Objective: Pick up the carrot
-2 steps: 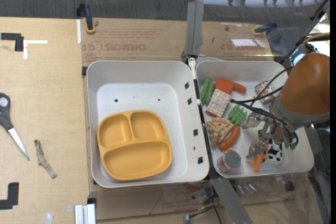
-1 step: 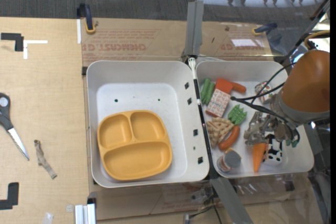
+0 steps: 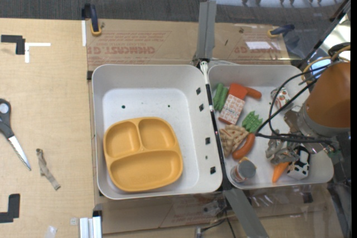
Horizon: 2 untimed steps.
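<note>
Cardboard-topped bench, two white bins side by side: carrot (image 3: 279, 171) lies at near right of cluttered right bin (image 3: 262, 71), gripper (image 3: 285, 149) hovering just above; finger state cannot be told. Approach step; next, descend squarely onto carrot

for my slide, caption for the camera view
Arm's gripper reaches into the right bin above the carrot; yellow plate in left bin.

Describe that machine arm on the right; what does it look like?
A rounded arm comes in with a broad orange band above grey metal. Thin black cables loop off it across the bin. Its pincer is a small cluster of grey metal parts.
</note>
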Each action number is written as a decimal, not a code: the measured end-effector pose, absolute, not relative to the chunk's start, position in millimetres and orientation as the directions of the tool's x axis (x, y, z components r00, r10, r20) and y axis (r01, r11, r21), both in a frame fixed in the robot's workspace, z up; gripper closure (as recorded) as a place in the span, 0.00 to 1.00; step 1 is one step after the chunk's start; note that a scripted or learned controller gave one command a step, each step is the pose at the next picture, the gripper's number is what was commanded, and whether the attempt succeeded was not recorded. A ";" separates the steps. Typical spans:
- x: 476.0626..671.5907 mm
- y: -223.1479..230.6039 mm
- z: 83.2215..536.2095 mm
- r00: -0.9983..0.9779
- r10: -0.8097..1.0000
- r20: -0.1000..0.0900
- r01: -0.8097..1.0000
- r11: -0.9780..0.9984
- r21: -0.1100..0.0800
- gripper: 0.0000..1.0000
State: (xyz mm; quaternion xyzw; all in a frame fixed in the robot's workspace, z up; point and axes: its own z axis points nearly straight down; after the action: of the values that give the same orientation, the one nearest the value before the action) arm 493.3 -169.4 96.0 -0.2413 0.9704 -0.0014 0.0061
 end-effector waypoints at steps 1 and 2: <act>504.0 -87.5 214.8 -0.752 -0.660 -0.006 -0.660 0.752 -0.003 1.00; 519.3 -155.0 314.3 -0.577 -0.817 -0.006 -0.817 0.577 -0.005 1.00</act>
State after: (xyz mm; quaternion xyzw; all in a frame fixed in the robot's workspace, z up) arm 519.3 -155.0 314.3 -0.4598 0.8880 -0.0008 0.0039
